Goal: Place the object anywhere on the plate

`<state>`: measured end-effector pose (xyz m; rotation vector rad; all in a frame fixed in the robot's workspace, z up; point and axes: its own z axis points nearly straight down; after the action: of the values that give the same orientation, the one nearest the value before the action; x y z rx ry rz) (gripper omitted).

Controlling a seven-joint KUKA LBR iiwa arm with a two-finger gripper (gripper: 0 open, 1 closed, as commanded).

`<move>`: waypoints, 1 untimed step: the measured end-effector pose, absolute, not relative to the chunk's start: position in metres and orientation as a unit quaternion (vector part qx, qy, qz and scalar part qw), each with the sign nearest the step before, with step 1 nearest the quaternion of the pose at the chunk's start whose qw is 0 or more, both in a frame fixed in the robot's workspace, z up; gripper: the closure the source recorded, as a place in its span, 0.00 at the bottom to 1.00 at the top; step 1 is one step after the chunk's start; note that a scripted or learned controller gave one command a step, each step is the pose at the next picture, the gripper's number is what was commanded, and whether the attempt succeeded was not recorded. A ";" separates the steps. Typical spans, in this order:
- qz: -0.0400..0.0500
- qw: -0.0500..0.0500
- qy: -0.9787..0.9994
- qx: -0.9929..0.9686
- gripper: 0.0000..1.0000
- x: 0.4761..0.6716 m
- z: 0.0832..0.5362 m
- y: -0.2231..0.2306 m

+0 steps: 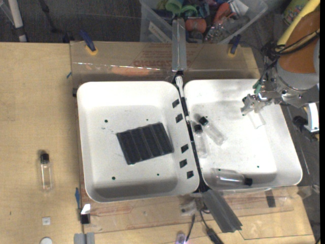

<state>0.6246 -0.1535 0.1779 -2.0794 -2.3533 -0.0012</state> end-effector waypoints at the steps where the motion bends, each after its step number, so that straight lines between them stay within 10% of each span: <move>1: -0.001 -0.001 -0.920 -0.392 1.00 0.638 0.167 -0.152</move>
<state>0.6378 -0.1520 0.1674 -1.2329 -2.8915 -0.0022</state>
